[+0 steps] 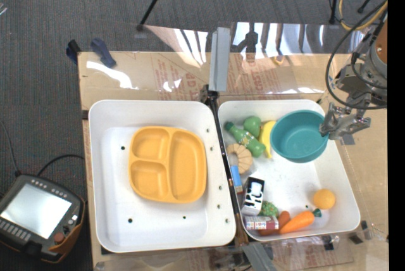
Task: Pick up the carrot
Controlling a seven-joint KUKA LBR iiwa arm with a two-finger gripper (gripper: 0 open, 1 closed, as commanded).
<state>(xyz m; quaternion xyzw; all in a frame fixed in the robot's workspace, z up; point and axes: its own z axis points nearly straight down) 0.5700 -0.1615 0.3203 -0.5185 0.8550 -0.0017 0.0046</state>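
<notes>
Carrot [297,221] lying near front edge of right bin [345,168], tip touching a small packet [261,223]. Probably light, stiff, smooth plastic; best pinched across thick middle. Claw [342,126] over bin's right rim beside teal bowl [299,135], carrying nothing; opening unclear.

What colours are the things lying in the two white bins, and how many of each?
Yellow: 2, the divided plate and banana.
Orange: 2, the carrot and orange fruit.
Teal: 1, the bowl.
Green: 2, toy vegetables.
Tan: 1, the ridged piece.
Black and white: 1, the box.
Total: 9, small bits uncounted.
</notes>
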